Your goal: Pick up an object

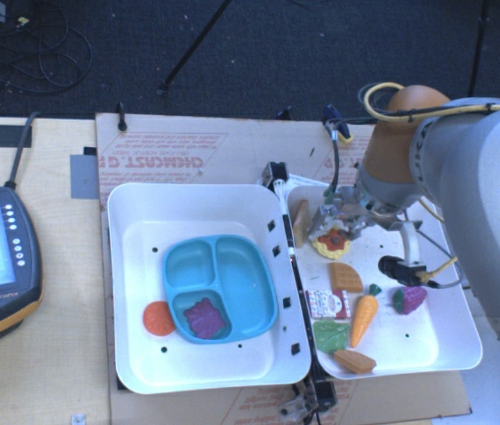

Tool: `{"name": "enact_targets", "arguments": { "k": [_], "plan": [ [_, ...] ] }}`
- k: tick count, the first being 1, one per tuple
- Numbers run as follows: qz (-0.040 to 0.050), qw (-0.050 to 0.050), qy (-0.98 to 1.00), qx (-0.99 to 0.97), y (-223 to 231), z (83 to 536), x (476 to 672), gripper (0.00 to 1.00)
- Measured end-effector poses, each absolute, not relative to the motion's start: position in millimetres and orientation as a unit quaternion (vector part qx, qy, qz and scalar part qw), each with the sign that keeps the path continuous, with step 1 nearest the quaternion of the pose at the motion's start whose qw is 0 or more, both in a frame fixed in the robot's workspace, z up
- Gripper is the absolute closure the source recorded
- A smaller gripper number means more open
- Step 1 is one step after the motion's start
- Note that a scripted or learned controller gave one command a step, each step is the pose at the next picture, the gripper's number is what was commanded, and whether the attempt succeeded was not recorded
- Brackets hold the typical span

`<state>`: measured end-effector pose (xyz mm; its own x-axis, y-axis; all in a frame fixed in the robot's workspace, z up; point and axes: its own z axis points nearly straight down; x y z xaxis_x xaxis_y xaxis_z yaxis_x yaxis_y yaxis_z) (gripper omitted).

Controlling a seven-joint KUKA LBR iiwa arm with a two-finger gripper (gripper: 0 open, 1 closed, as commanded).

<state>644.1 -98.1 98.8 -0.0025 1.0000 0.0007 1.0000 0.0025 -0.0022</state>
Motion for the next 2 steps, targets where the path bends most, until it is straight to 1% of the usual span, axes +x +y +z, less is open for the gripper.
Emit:
{"name": "enact_targets", "arguments": {
  "k": [1, 2],
  "plan": [
    [-0.0023, -0.001, -0.708, -0.706, -73.5, 210.0, 591.5, 1.0],
    [0.0009, 0.001, -0.708, -0.707, -74.4, 202.6, 591.3, 0.0]
  ]
}}
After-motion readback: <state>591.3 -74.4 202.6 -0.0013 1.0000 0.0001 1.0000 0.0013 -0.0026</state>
